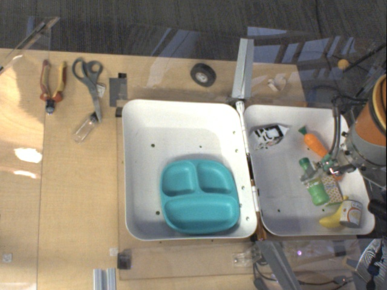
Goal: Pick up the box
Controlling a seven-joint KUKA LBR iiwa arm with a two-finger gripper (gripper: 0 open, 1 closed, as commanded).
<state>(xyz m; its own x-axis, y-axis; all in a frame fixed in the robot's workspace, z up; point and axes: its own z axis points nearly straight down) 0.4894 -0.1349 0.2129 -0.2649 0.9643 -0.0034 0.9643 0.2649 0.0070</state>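
From the overhead camera, two shallow white bins sat side by side on the wooden bench. The left bin held a teal divided tray, lying flat toward the bin's lower middle.

The right bin carried a small cluster of things along its right side. A carrot-like orange toy lay tilted in the upper part, with a black-and-white patterned item well to its left near the bin's upper left corner. Below the carrot a green bottle lay at a slant, and just beside it on the right was a small patterned box, apparently touching the bottle. Lower right in the bin, a yellow banana-shaped piece rested against a small white can or cup.

The grey arm with its orange band came in at the right edge of the frame, and the gripper hung just above the bottle and box. Whether its fingers were apart or together could not be told; they were too small and cluttered to read.

Along the upper left of the bench lay red-handled pliers, grey scissors and, further right, a roll of black tape.
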